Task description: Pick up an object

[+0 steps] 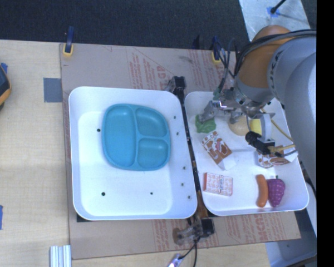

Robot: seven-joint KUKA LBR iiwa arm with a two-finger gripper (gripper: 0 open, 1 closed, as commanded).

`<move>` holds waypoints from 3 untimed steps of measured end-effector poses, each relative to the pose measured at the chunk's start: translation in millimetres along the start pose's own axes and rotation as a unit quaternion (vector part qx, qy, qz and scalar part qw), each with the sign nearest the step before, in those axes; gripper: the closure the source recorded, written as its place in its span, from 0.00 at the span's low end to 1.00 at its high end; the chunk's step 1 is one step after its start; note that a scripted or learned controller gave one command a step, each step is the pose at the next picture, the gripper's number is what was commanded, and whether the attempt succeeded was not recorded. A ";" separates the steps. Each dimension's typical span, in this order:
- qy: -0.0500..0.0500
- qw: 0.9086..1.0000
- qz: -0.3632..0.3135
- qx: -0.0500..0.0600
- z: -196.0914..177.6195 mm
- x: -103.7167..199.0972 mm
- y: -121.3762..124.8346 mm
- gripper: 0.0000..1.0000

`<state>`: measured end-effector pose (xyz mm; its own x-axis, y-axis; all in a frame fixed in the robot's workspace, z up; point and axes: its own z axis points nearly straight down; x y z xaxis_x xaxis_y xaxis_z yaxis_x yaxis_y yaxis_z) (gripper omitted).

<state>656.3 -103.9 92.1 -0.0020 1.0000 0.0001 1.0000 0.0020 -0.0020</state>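
Note:
My gripper (pixel 229 109) hangs low over the far end of the right bin (pixel 300 204), under the grey wrist with its orange band. Just to its left lies a small green object (pixel 205 123), close to the metal parts of the gripper; whether they touch is unclear. A pale yellow object (pixel 240 127) sits right below the gripper, partly hidden by it. A brown-and-white packet (pixel 215 147) lies nearer the bin's middle. Nothing is visibly held.
The right bin also holds a pink-and-white packet (pixel 218 183), an orange sausage (pixel 261 191), purple grapes (pixel 276 190) and a printed wrapper (pixel 271 160). A blue divided plate (pixel 136 136) lies in the left bin (pixel 83 199). The arm covers the right bin's far right corner.

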 end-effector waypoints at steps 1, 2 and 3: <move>0.000 1.000 -0.001 0.001 0.2 9.3 -0.2 0.00; 0.000 1.000 -0.002 0.002 -10.4 8.5 0.1 1.00; 0.000 1.000 -0.002 0.002 -10.3 8.5 0.0 0.00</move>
<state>656.3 -95.3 102.4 -0.0064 1.0000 0.0006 1.0000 0.0064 -0.0055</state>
